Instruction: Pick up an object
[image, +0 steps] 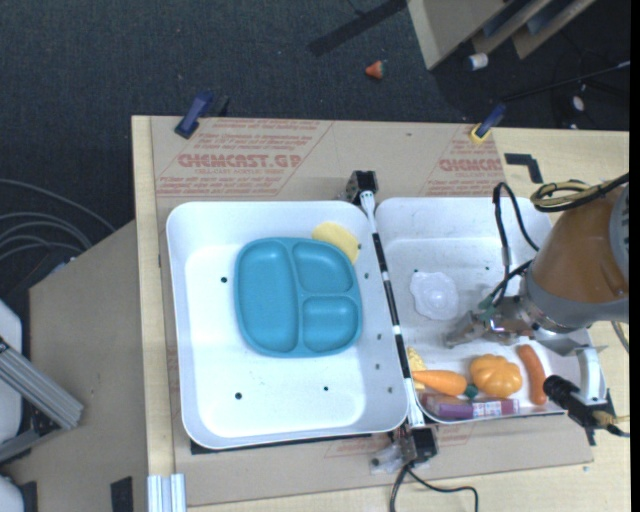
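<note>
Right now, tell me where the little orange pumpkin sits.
In the camera view the pumpkin lies in the right bin, near its front edge, between the carrot on its left and the red sausage on its right, just below the claw.

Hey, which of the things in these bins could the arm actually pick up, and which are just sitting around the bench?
For the job: gripper; orange pumpkin toy; carrot; red sausage; clear plastic piece; blue divided plate; yellow piece.

Lying about: blue clamp; yellow clamp; black cables; small orange bit on the floor.
</note>
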